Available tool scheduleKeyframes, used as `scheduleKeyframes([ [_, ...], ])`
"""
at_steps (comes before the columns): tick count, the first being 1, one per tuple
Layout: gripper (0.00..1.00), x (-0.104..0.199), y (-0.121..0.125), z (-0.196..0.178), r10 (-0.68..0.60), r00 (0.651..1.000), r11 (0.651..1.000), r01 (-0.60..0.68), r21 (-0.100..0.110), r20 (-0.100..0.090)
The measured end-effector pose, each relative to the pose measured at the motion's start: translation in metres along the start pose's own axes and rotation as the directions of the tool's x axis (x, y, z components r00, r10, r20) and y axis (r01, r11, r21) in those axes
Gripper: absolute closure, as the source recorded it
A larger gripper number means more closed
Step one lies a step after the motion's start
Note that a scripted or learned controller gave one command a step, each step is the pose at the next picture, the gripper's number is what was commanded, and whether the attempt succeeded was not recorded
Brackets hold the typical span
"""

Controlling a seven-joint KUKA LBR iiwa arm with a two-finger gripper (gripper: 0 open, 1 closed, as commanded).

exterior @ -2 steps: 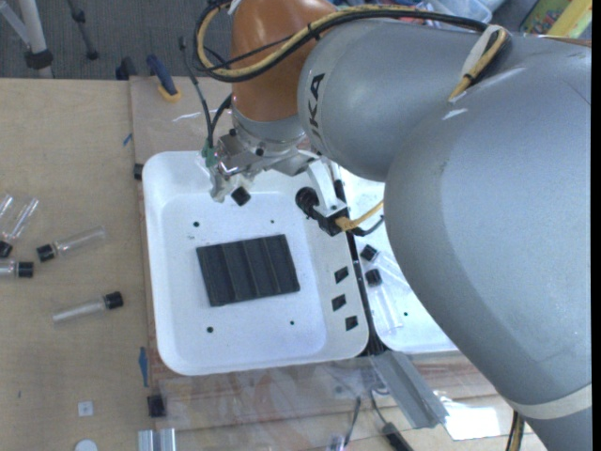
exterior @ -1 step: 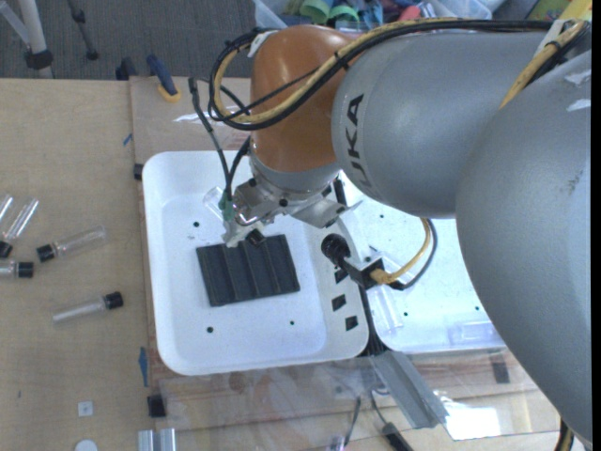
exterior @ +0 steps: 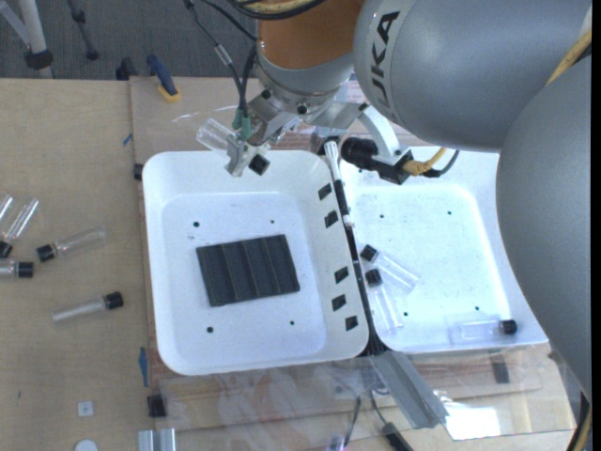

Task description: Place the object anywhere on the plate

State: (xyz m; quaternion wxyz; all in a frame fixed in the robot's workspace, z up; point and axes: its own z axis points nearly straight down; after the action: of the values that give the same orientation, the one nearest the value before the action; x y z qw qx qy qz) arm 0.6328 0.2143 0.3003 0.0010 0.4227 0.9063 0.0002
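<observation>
Bright even light, soft shadows (slight blur)

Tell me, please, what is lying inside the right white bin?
The right bin holds clear vials with black caps: two near its left wall and one near the front edge. The arm covers the bin's right side.

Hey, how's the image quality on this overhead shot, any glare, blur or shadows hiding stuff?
Camera view: even, soft lighting; the white bins read bright, nearly washed out, so the clear vials in the right bin are faint. The dark ridged plate stands out sharply. The big grey arm close to the lens looks soft and blocks the right side. The gripper area is small, slightly blurred.
</observation>
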Motion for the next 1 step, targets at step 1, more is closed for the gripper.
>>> scheduleKeyframes([
  [1,1.0,0.0094,-0.0084,0.0638,-0.086,0.996,0.996,0.086,0.003,-0.003],
])
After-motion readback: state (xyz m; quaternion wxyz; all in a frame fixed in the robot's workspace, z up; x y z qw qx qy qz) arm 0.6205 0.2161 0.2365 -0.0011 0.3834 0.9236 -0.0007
